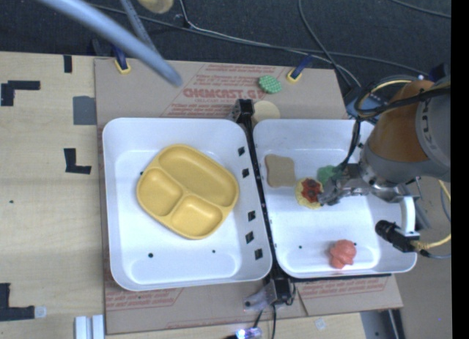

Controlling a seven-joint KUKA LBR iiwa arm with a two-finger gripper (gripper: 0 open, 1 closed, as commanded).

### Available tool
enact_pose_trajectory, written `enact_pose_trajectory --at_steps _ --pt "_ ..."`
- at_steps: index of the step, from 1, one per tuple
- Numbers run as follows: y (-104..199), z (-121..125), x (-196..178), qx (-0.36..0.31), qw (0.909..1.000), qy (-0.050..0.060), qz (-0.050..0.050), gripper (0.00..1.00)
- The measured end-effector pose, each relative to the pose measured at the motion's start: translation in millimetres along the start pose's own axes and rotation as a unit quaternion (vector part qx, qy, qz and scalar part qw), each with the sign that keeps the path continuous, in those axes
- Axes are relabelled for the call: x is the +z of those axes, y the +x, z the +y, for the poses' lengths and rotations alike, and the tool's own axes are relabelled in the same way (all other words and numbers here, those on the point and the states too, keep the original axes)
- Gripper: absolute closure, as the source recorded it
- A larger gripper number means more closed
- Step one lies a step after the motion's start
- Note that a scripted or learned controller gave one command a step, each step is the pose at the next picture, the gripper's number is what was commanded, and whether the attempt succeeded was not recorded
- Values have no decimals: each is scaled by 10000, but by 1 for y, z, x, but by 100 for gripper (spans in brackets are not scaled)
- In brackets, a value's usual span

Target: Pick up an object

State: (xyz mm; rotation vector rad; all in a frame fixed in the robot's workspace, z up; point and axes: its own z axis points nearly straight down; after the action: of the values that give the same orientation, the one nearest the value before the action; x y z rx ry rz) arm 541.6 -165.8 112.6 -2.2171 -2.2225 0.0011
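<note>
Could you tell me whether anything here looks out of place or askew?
One small thing: a green dotted piece lies on the cardboard behind the bins, outside both. The yellow divided plate sits turned at an angle in the left bin. Otherwise nothing looks spilled or damaged.

wooden bench (pixel 44 184) carried a brown cardboard sheet (pixel 212 85) with red print — two shallow white bins sat on it side by side, left bin (pixel 117 184) and right bin (pixel 289 134) touching. small green dotted piece (pixel 270 83) lay on the cardboard behind the bins.
</note>
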Motion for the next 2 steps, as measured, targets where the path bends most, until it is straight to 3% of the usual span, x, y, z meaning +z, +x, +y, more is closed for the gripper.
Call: enact_pose_trajectory --at_steps 2 --pt "-10 -5 -103 7 10000 -38 -15 100"
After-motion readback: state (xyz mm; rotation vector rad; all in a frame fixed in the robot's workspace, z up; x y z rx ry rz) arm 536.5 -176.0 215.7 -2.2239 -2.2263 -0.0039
